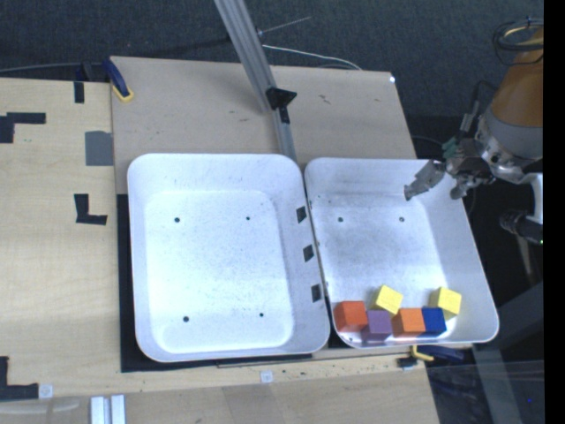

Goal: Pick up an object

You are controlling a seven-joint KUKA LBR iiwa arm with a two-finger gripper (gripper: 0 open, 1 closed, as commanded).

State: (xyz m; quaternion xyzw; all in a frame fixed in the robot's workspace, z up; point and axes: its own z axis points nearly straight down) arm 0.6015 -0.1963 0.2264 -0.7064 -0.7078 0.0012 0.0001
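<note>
The gripper (437, 181) hangs over the upper right rim of the right bin (371, 237), its two fingers spread apart with nothing between them: one grey finger (422, 182) juts toward the bin's middle, the other (459, 188) sits closer to the wrist. Behind it the arm (516, 113) rises off toward the right, its orange band above a grey wrist. The blocks lie well apart from the gripper, clustered along the near wall of the right bin: an orange-red cube (350, 314) at the left end of the row, a purple cube (379, 323) just beside it, an orange cube (409, 321) touching the purple one, and a blue cube (433, 321) at the right end. A yellow cube (388, 299) sits tilted just behind the purple and orange ones, and a second yellow cube (448, 301) stands just behind the blue one, near the bin's right corner. The left bin (212, 254) adjoins the right bin along its left wall. A slanted metal pole (252, 47) rises from behind the seam between the bins.
</note>
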